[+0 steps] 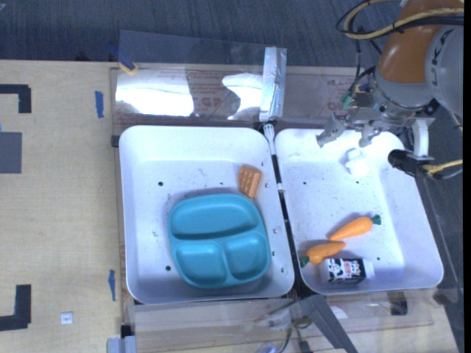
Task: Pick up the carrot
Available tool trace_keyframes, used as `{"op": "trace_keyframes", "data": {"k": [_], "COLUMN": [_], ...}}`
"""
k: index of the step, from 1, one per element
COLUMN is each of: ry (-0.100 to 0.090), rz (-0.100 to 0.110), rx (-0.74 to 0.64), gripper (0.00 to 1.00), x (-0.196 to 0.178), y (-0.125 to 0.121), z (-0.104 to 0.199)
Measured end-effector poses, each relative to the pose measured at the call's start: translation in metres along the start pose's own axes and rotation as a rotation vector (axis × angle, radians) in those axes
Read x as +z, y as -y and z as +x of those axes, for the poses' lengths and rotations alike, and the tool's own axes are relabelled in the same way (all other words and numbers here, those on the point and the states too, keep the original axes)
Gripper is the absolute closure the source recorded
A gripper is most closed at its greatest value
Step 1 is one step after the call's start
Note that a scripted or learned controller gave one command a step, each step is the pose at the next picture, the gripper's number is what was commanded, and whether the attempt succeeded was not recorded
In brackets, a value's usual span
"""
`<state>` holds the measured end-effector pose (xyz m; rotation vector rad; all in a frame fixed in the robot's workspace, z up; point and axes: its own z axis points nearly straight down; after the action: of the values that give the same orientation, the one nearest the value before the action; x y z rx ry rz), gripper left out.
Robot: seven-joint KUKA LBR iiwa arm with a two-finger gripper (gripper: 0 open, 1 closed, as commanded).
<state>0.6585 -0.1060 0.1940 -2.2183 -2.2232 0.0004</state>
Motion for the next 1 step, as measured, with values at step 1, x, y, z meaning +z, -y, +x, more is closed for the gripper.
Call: {"op": "trace_keyframes", "data": {"k": [1], "ry": [0.001], "rz": [-0.004], "rx": [0.134], "gripper": [0.00], "x": [0.1058], "y": [0.0549], "z": [0.0056]}}
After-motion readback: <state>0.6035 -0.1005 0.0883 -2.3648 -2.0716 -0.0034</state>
